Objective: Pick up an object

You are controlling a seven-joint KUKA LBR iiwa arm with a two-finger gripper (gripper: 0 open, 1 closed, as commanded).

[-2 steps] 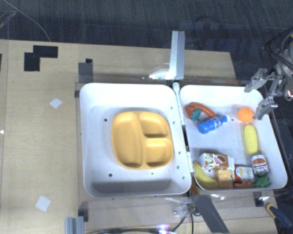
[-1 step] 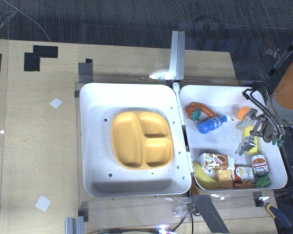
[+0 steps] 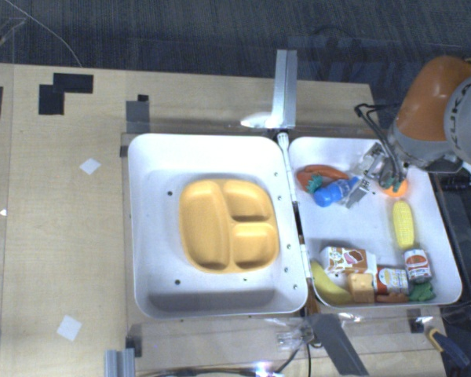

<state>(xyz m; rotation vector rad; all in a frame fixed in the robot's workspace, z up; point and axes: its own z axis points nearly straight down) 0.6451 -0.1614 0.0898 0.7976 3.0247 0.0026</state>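
Note:
My gripper [image 3: 356, 188] reaches into the right bin [image 3: 442, 234] from the upper right, low over its back part. Its tip lies against the right side of a small blue object [image 3: 326, 195] with a teal piece at its top. Just behind them lies a red-orange carrot-like toy [image 3: 314, 173]. A small orange object [image 3: 398, 185] peeks out on the gripper's right side. I cannot see anything held in the gripper.
The right bin also holds a yellow corn cob [image 3: 403, 222], a banana [image 3: 327, 283], a printed carton [image 3: 348, 260], a small can [image 3: 417, 265] and other toy food along the front. In the left bin [image 3: 153, 210] lies a yellow divided plate [image 3: 226, 225].

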